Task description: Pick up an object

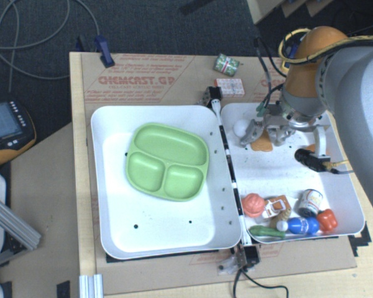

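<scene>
An orange-tan object [262,145] lies far-left in the right bin [345,191], gripper [265,131] right over it, jaws spread, gripping nothing. Green plate [168,161] fills the left bin [112,203]; brown cardboard bench [143,79], dark carpet [143,17] beyond.

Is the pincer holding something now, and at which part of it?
It cannot be told. The pincer is low over an orange object in the right bin, but no grasp is visible.
</scene>
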`<state>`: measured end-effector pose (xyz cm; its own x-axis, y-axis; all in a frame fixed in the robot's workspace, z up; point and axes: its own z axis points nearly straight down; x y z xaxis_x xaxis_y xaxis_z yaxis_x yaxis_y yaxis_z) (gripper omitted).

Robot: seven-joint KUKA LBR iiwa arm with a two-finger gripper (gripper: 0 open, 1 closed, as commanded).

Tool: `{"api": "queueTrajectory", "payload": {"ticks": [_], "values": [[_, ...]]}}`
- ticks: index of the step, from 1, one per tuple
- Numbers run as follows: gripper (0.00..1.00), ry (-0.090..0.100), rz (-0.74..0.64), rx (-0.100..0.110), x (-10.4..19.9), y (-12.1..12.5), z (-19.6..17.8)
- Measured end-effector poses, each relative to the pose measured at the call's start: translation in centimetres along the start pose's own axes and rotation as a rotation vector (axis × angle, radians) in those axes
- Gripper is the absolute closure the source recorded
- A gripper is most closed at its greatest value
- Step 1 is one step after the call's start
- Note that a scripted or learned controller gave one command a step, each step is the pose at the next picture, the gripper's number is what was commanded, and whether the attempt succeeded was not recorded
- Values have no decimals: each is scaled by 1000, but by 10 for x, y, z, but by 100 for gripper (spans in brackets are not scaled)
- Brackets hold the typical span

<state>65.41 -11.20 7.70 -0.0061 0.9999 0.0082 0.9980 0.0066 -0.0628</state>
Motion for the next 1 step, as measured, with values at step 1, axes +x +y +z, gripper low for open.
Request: {"api": "queueTrajectory", "payload": {"ticks": [1], "values": [[0, -1, 0, -1, -1, 0, 0]]}}
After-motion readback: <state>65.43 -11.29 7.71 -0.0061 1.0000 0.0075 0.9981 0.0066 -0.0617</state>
